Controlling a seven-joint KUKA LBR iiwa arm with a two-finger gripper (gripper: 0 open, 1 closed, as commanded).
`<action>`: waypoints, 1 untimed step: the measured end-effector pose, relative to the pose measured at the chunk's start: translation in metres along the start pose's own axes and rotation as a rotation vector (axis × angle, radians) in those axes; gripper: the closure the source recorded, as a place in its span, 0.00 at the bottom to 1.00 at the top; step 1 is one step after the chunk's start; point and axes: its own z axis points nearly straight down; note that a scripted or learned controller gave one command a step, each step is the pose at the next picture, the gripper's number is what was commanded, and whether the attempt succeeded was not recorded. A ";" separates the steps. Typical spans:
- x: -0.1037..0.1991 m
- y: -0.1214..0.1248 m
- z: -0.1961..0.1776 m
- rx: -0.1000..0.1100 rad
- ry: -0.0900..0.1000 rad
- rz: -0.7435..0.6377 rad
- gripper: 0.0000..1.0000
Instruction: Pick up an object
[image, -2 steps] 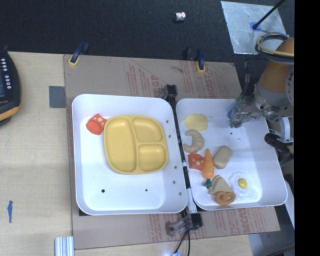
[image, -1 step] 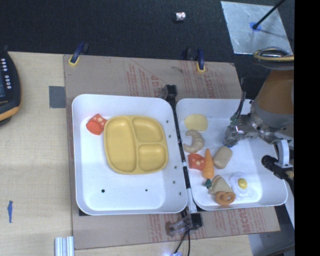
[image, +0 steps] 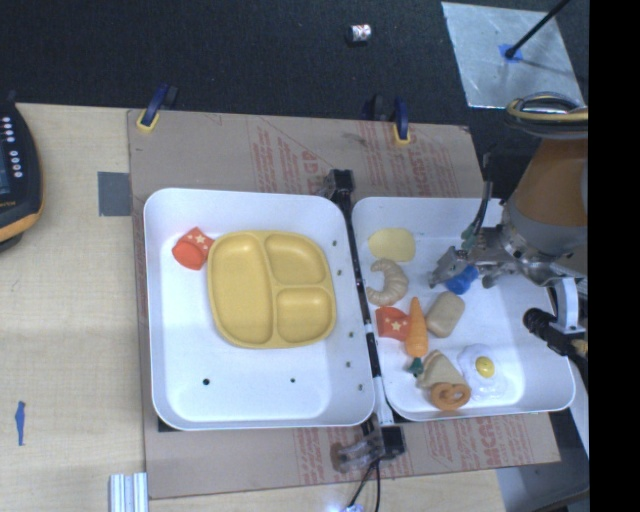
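Arm enters from 3 o'clock; the gripper (image: 458, 268) hangs low over the right bin (image: 540, 395), in its upper middle. A small blue object (image: 457, 281) sits right at the fingertips, touching or nearly so. Whether the fingers are spread or closed on it I cannot tell; metal and shadow blur together there.

Likely target: the blue object, or the beige potato-like piece (image: 445, 314) just beside it at 6 o'clock. The blue piece is too small and too covered to read a long axis. The beige piece lies with its long axis roughly 1 to 7 o'clock.

Risks, as judged from here:
- Crowding. The croissant (image: 387, 282), carrot (image: 416, 328) and the strawberry-like red piece (image: 392, 322) lie near at 8–9 o'clock; a finger could nudge one instead.
- The blue object is small and may squirt out sideways if pinched off-centre.
- Rounded beige piece could roll.

Left bin (image: 250, 400) holds a yellow divided plate (image: 270, 288) and a red piece (image: 190, 249) at its 10 o'clock.
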 end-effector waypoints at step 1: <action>-0.034 0.027 0.050 -0.005 -0.002 -0.002 0.00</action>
